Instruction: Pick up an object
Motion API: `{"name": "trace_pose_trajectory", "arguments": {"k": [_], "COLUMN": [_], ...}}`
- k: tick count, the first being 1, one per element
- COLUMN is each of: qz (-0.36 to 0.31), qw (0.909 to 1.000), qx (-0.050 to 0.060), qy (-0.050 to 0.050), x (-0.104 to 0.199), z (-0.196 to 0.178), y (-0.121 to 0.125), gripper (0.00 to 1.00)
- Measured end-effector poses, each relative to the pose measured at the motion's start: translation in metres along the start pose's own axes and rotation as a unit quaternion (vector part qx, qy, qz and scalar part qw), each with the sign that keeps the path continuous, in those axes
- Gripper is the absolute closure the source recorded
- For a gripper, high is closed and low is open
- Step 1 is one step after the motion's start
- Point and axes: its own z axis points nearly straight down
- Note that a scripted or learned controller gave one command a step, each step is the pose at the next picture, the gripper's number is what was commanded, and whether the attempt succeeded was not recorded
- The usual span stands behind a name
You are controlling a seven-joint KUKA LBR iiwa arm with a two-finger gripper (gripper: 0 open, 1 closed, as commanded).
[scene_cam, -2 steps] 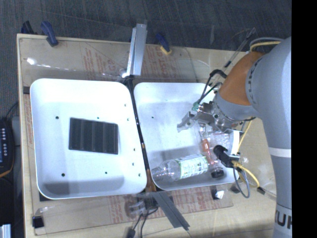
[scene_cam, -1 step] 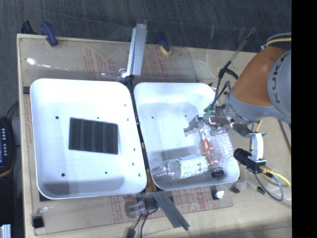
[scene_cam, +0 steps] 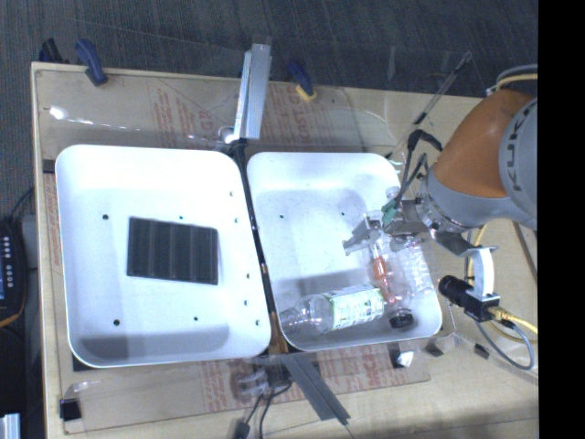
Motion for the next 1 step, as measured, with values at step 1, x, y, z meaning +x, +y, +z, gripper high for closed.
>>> {"name": "trace_pose_trajectory", "arguments": {"k": [1], "qz": [0.010], "qw": [1.0000], "qx": [0.000], "qy": [0.000], "x": [-0.0026], "z": [0.0097], "y": [-0.0179], "gripper": [0.00]}}
